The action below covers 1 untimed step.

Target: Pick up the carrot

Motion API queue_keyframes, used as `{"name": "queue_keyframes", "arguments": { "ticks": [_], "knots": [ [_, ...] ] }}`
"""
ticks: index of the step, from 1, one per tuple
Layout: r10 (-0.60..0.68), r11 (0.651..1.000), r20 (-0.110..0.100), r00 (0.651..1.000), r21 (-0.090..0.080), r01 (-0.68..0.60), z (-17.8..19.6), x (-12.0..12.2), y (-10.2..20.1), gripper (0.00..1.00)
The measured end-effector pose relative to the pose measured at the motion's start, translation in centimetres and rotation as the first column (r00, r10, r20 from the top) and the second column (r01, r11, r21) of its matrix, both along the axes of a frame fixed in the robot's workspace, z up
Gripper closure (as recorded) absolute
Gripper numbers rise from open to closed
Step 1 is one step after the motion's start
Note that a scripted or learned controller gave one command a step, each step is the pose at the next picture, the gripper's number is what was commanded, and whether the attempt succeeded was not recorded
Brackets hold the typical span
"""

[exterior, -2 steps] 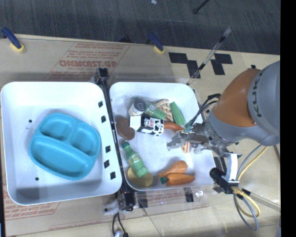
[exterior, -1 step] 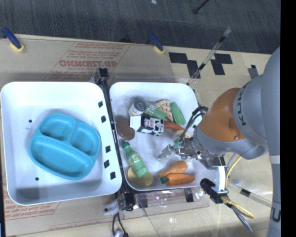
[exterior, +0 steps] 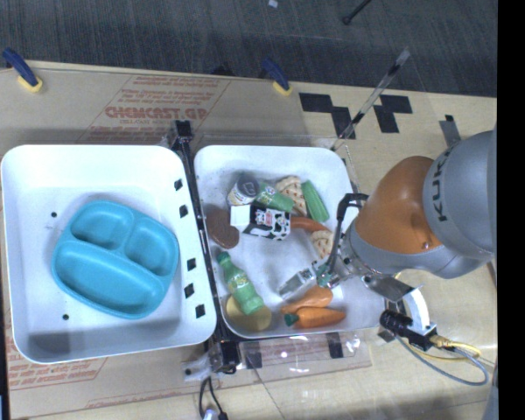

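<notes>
We take this for a robotics lab: left of the gripper (exterior: 319, 274) sit two white bins (exterior: 35, 169) on a cardboard-covered bench (exterior: 114, 103) held by blue clamps (exterior: 22, 70), with dark carpet (exterior: 157, 16) beyond.

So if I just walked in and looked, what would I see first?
Probably the big grey robot arm with its orange band, leaning in from the right over the right bin. That bin is crowded with toy food, including two carrots near its front edge and a green bottle. Next you'd notice the bright blue divided plate lying alone in the left bin.
</notes>
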State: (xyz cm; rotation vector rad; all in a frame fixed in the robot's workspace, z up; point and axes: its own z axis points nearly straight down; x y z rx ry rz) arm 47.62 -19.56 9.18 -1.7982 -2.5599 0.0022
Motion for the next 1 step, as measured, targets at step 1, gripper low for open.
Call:
{"name": "queue_keyframes", "arguments": {
  "ticks": [1],
  "knots": [
    [0.010, 1.000, -0.003, 1.000, 0.000, -0.010, 0.99, 0.05, 0.05, 1.00]
  ]
}}
